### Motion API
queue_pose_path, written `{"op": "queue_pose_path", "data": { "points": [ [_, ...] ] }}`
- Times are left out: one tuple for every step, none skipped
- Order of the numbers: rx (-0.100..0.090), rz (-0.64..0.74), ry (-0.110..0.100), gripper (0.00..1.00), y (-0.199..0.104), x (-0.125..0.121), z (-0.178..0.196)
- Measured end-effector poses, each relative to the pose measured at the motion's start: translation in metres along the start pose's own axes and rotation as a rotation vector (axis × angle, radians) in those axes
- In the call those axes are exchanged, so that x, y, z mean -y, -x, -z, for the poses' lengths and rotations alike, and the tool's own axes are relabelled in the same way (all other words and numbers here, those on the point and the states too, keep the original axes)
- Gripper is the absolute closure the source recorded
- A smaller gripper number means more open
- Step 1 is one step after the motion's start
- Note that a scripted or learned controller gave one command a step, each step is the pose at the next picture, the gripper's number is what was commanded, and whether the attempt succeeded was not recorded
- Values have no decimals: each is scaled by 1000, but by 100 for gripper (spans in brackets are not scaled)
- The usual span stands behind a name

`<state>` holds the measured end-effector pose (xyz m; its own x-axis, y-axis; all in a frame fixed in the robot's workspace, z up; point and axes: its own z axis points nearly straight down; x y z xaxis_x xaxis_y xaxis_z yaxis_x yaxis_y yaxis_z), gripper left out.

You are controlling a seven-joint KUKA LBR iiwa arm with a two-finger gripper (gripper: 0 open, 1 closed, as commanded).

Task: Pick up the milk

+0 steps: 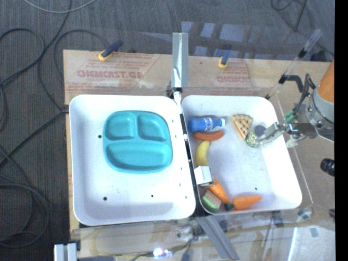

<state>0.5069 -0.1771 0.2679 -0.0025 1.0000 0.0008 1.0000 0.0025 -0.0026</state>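
Grey carpet with stray cables around a cardboard-topped worktop (136, 72) carrying two glossy white bins. The milk (203, 174), a small boxy carton, sits by the right bin's (283, 170) left wall below a banana (202, 153). The gripper (261, 133) hovers near a waffle wedge (242, 125); can't tell how wide the fingers are.

1. On the brown cardboard sheet (130, 69) behind the left white bin (87, 200), faded red capitals read roughly "CHEMCAST GP"; the letters are blurred, so the spelling is uncertain.
2. A second line of the same red print stands on the cardboard behind the right white bin (283, 167), just beside the yellow clamp (222, 62); it is too faint to read.
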Motion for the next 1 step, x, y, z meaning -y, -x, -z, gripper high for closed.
{"op": "queue_pose_path", "data": {
  "points": [
    [3, -47, 0, 0, 31, -53, -50]
  ]
}}
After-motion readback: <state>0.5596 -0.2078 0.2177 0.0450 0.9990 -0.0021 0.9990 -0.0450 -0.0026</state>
